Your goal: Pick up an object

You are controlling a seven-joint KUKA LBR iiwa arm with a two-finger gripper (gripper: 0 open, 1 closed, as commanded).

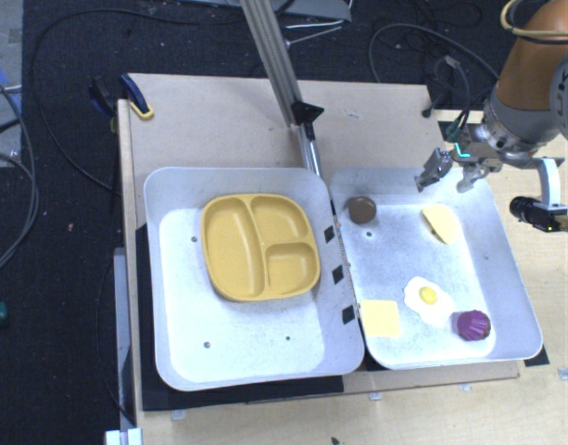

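The right bin [506, 276] holds several small items: a brown round piece [361, 210] at its far left, a pale yellow wedge [439, 222], a yellow square slice [380, 319], a fried egg [426, 299] and a purple round piece [472, 324] near the front. My gripper [452, 172] hangs over the bin's far edge, above and just behind the wedge. Its two fingers are spread apart with nothing between them.
The left bin [172, 276] carries a yellow divided plate [261, 247]. A slanted metal pole [279, 58] runs down to the gap between the bins. A blue and yellow tool [135, 97] lies at the bench's far left corner. Cables cover the dark floor.
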